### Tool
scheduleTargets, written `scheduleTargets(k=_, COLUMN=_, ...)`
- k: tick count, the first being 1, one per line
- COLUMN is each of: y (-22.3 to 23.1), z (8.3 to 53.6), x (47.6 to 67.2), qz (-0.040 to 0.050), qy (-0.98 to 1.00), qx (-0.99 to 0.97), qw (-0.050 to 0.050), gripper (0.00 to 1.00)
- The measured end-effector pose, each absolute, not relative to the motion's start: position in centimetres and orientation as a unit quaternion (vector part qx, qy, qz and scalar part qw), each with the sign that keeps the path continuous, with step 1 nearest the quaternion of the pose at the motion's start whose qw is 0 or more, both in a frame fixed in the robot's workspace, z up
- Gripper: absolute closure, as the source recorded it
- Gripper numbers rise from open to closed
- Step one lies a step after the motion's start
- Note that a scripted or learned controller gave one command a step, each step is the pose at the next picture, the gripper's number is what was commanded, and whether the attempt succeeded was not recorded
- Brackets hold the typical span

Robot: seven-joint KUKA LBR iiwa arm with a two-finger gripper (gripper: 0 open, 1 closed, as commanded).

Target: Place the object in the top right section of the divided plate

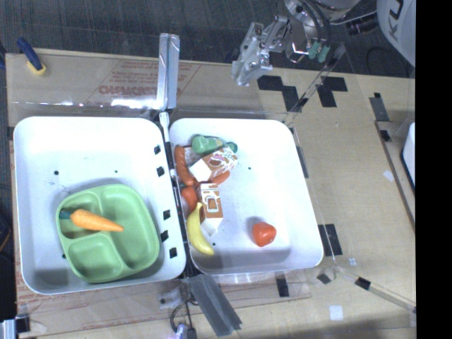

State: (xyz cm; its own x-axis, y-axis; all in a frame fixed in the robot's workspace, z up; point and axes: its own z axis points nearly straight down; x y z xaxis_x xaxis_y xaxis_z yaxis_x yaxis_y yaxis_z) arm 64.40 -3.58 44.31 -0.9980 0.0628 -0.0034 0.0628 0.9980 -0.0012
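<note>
A green divided plate [134, 249] lies in the left bin, holding an orange carrot [96, 221] across its upper left compartment. The plate's upper right section is the large one at its right side. In the right bin lie a red strawberry-like piece [263, 233], a yellow banana [198, 234], a small carton [211, 205], hot dog sausages [183, 164], a green piece [205, 144] and another carton [220, 162]. My gripper [248, 62] hangs high beyond the right bin's far edge, well away from the objects, with nothing visible between its fingers.
The two white bins [39, 143] sit side by side, joined by a clamp rail [168, 62] at the back and a grey bracket [212, 304] at the front. A blue and yellow item [31, 55] lies at the bench's far left corner.
</note>
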Motion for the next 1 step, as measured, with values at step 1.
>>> scheduleTargets(k=1, y=-11.72, z=44.44, x=64.04, qz=-0.0012, qy=0.998, qx=-0.060, qw=0.003, gripper=1.00)
